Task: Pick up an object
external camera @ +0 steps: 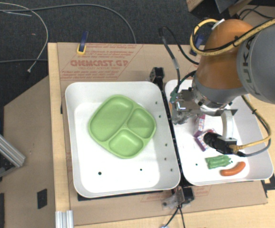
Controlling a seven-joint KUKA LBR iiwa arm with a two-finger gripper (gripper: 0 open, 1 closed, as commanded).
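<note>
We've got two shallow white bins side by side on a surface [33, 127], w/ a printed cardboard sheet [99, 63] under them.

The view-left bin [80, 167] carries a light-green plate [122, 126] w/ three compartments. It lies flat, turned at an angle to the bin's walls. It's approx. mid-bin, a bit nearer the far edge than the near one, and clear of every wall.

The arm [266, 51], grey w/ an orange band [223, 37], reaches over the view-right bin [194, 169] and covers most of its far half. The end effector [179, 107] hangs low at that bin's edge next to the other bin, toward the far corner. It's partly under the wrist, so we can't tell if it's spread or pressed together, nor if it pinches anything.

Three small objs lie in the view-right bin. A purple packet [200, 138] sits approx. mid-bin, on the near side of the wrist and apart from the end effector. A green piece [217, 162] lies close to the near edge. An orange piece [232, 169], long and rounded like a small sausage, lies just beside it, toward the near corner farthest from the other bin. We can't make out whether the two touch. Both are well apart from the end effector.
</note>
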